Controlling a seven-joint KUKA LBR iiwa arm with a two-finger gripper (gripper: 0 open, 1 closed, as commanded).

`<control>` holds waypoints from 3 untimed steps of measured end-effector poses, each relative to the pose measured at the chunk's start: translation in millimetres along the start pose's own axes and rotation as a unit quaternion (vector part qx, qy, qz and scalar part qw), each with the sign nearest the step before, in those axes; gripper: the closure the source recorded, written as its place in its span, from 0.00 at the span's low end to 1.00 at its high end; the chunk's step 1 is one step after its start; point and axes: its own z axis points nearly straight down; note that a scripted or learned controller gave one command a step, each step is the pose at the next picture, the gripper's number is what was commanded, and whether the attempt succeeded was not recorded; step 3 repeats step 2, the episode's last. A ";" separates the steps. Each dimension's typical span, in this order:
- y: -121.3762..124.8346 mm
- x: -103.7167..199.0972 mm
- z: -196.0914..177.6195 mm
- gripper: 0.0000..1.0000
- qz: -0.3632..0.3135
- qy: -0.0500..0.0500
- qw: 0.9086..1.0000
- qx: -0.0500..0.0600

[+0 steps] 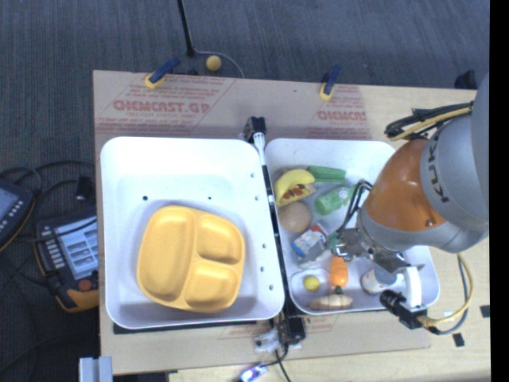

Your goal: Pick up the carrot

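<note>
In the right bin [280,213], carrot [339,272] among toy foods [306,191].

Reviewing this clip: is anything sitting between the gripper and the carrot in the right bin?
Nothing visible does. The carrot lies in the right bin directly below the gripper, with no item in the gap between them. Other toy foods crowd close: a small yellow piece to its left and a tan piece just beneath it.

Red "CHEMCAST GP" lettering is printed on the brown board [171,106] beneath the bins, repeated partly at right.
</note>
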 end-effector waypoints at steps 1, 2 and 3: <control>1.8 -0.8 -10.3 1.00 0.000 -0.002 1.000 -0.002; 2.8 60.6 -93.7 1.00 0.137 0.000 0.991 0.004; 2.8 60.6 -93.7 1.00 0.137 0.000 0.991 0.004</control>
